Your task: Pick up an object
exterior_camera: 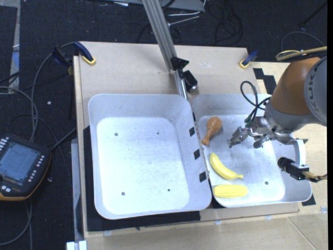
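banana [225,168] in rt bin [291,194], drumstick [211,128] behind

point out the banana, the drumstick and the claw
banana [225,169], camera view, middle of its curved body
drumstick [212,128], camera view, where the meaty end narrows
claw [240,138], camera view, between its fingertips

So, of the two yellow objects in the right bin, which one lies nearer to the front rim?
The straight, stubby yellow piece, lying flat along the front rim of the right white bin. The curved yellow banana sits further back, angled toward the brown drumstick-shaped toy.
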Controlling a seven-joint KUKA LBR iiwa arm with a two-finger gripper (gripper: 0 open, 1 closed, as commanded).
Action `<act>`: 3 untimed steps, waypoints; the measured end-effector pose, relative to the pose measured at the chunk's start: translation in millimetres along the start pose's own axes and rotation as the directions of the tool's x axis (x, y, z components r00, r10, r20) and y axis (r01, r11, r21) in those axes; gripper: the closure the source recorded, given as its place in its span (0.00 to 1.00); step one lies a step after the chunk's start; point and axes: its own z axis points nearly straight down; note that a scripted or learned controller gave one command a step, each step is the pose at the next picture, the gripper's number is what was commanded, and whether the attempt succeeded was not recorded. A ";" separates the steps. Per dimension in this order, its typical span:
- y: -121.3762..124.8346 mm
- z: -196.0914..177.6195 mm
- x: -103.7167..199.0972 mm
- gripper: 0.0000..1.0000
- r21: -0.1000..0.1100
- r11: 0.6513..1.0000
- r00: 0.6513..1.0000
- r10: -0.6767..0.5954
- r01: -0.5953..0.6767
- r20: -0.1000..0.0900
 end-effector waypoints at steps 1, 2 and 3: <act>-0.5 30.7 0.3 0.00 -0.003 1.000 1.000 0.000 0.000 0.001; 0.3 18.9 -0.1 1.00 -0.006 1.000 1.000 0.000 0.000 0.001; -0.9 -30.4 -9.8 1.00 -0.009 1.000 1.000 0.000 0.000 0.002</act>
